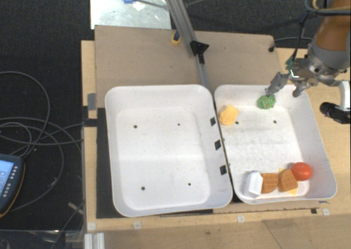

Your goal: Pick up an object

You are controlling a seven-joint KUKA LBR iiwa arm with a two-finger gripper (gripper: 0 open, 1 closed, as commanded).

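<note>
My gripper (286, 85) hangs over the far right corner of the right bin (315, 127), its two fingers spread apart with nothing between them. A small green lumpy object (266, 101) lies just below and left of the left finger, on the bin floor. A yellow piece (228, 114) rests near the bin's left wall. Along the near edge sit a white block (253, 183), two orange-brown pieces (278, 181) and a red ball (301, 171).
The left bin (118, 133) stands beside the right one, with black clips on the shared wall. A grey pole (181, 15) slants over the back of the bench. Cables lie on the floor at left.
</note>
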